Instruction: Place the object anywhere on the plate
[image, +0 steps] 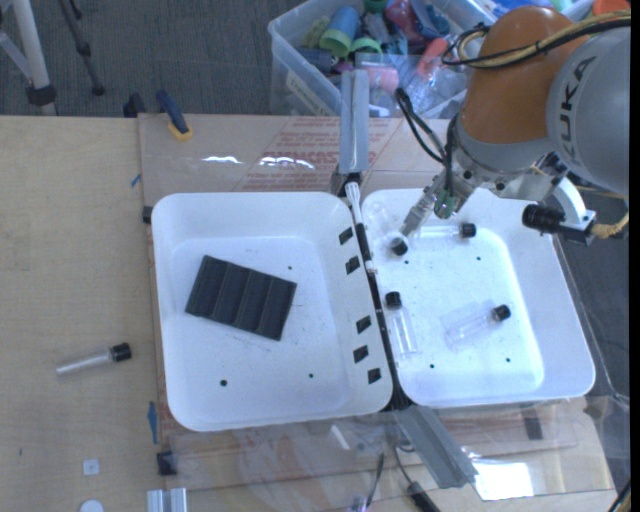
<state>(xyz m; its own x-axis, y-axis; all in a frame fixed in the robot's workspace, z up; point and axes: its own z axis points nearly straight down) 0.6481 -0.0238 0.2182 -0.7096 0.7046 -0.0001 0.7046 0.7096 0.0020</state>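
At the worktop's front edge you have a metal bracket (432, 452) under the seam where the two bins meet. Just behind it, in the right bin (565, 375), three clear vials with black caps lie on the floor: one along the left wall (398, 322), one near the middle (473, 322), and one toward the back left corner (412, 236). A lone black cap (467, 231) sits near the back wall. The plate (241, 297), a dark ribbed slab, lies tilted in the left bin (175, 405), toward its left side, with nothing on it.

So, as far as you can judge, the task is barely begun: no vial is lifted, none has crossed the divider, and the whole carry and drop are left.

Your arm (530, 90) reaches in from the right rear corner, wrist bent down, and the claw (432, 207) slants toward the back left corner of the right bin, its tip just beside the rear vial. You cannot tell whether the claw is spread or closed, and nothing shows between its tips.

A fourth vial (92, 359) lies on the bare worktop near the left edge
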